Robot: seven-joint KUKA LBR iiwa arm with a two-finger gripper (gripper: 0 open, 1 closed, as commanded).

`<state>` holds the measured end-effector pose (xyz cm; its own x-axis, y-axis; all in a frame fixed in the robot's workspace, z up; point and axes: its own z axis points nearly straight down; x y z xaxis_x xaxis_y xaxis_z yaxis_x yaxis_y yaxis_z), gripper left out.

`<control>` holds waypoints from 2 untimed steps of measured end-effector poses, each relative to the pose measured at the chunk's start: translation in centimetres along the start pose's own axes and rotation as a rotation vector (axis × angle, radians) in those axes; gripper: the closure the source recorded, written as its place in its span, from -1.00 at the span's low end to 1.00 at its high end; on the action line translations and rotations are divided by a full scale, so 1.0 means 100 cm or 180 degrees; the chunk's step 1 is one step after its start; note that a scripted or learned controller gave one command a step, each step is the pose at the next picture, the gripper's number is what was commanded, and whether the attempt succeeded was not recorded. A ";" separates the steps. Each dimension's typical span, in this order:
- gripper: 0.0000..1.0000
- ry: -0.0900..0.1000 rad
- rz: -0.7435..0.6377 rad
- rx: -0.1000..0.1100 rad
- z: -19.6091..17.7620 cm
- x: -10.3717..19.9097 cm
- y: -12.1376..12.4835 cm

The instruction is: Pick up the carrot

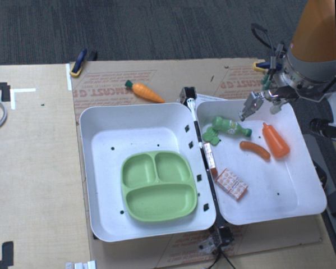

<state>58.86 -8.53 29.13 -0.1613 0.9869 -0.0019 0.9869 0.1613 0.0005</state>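
While the jaws [260, 102] are poised over the far edge of the right bin [306, 202], two fingers are seen spread apart, one grey finger angled toward the bin's middle and one nearer the wrist, and nothing is held between them. Just below and to the near side, an orange-red bottle-like toy [275, 140] is seen lying on the bin floor, with a sausage [254, 149] beside it and a green bottle [231, 126] toward the inner wall. A small patterned box [232, 183] lies nearer the bin's near edge. In the left bin [96, 163] a green divided plate [158, 185] is set.

The carrot [144, 91] is found outside both bins, on the cardboard at the bench's far side, just beyond the left bin's far edge, its green top pointing left. It is well apart from the jaws, so a reach across the far edge is judged necessary; the orange toy nearby could be mistaken for the target.
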 end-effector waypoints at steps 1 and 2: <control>-1.00 0.0004 -0.0360 0.0003 0.011 0.012 0.004; -1.00 0.0004 -0.0361 0.0003 0.011 0.012 0.004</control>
<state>59.04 -7.30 28.01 -0.2721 0.9623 -0.0007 0.9623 0.2721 -0.0006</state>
